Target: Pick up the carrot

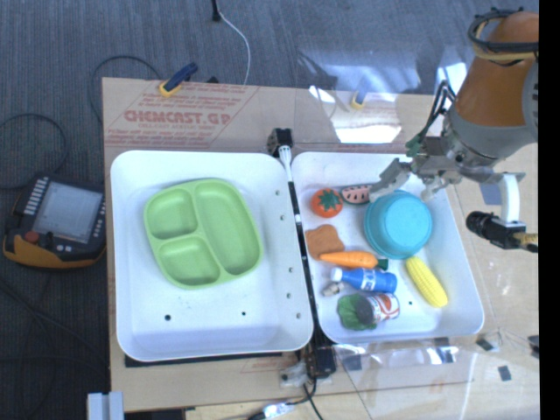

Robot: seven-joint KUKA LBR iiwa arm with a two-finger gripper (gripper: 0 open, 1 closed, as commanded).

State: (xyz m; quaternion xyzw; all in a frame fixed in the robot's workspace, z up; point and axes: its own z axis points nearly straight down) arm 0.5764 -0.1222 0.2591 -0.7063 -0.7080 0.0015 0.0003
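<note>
The orange carrot [348,258] lies flat in the right bin [459,318], between a brown toast piece [322,239] and a blue bottle [366,280]. My gripper [409,182] hangs over the back of the right bin, above the far rim of a blue bowl [399,224]. Its fingers are spread, with nothing between them. The carrot sits well forward and to the left of the gripper, with the bowl touching its right end.
The right bin also holds a tomato [327,202], a watermelon slice [356,193], a yellow corn cob [426,280] and a green item beside a can [359,311]. A green divided plate [203,231] sits in the left bin [131,322].
</note>
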